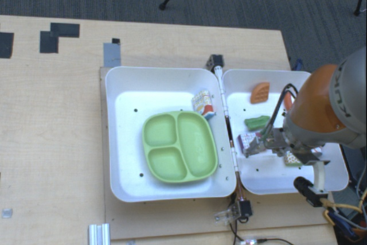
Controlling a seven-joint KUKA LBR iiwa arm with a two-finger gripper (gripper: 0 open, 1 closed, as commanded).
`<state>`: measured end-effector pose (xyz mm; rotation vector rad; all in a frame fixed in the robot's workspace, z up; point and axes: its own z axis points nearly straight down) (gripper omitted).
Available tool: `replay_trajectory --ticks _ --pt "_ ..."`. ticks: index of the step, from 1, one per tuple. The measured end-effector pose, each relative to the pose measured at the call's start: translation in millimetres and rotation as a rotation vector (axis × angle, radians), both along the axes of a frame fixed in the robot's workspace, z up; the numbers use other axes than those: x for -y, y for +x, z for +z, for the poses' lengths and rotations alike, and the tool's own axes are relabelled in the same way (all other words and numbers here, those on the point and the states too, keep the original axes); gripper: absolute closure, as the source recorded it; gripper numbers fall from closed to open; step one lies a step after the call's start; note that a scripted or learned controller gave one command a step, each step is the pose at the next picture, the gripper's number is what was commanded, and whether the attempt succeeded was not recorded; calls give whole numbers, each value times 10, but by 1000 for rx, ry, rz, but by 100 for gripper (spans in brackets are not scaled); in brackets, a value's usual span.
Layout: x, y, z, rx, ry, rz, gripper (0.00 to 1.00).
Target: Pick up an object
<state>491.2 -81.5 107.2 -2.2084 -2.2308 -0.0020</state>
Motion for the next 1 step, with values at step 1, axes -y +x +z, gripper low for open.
replay_trajectory --ticks 1 --pt "-11 9 71 -2 2 4 100"
